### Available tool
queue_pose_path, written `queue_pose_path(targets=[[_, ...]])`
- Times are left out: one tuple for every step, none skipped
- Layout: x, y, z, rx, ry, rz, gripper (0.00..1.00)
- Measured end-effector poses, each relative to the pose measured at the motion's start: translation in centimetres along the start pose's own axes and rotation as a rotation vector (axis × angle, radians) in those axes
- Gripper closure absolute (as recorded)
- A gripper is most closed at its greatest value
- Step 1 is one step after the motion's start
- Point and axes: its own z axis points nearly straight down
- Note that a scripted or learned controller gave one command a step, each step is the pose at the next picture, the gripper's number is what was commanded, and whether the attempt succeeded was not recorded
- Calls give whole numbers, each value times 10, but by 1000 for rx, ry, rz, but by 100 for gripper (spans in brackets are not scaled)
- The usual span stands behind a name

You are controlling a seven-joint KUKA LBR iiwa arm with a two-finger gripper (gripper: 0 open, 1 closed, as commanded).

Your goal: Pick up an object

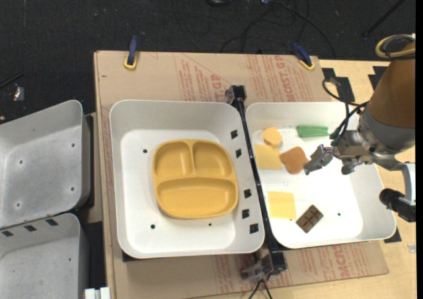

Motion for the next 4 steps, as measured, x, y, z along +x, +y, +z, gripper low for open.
queue_pose_path(targets=[[0, 3, -7, -14, -2, -3, 0], [-1, 2, 36, -10, -2, -1, 0], [7, 2, 98, -9, -1, -1, 0], [7, 1, 138, -10, -1, -1, 0]])
